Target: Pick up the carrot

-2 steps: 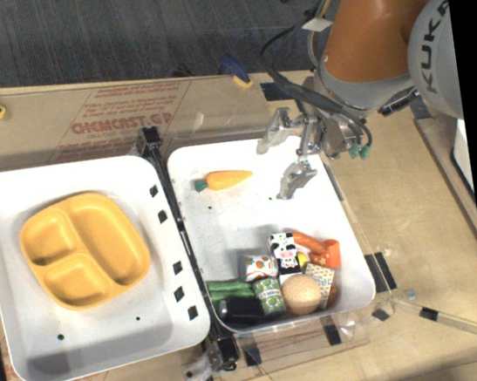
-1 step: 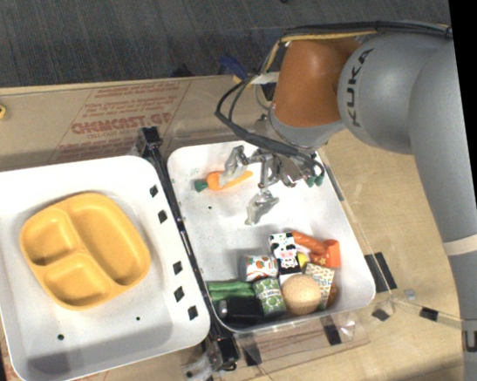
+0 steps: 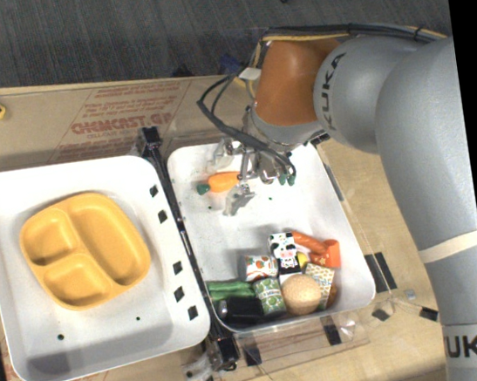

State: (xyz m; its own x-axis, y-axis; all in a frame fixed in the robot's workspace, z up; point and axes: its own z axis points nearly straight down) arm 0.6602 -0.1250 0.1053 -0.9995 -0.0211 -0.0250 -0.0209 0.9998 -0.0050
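While my grey arm (image 3: 404, 118) reaches in from the right over the right shallow white bin (image 3: 335, 216), my two-finger gripper (image 3: 250, 179) hangs just beside the small orange carrot (image 3: 221, 181) at its far end; finger spread: cannot tell.

Two bins stood side by side on the bench (image 3: 26, 118). The left bin (image 3: 6, 288) held a divided tray (image 3: 84, 248) left of its centre. In the right bin (image 3: 338, 242), the carrot (image 3: 220, 182) lay at the far left, with the gripper (image 3: 250, 179) just beside it on its right. A cluster of toy food items (image 3: 282, 283) lay along the near wall.
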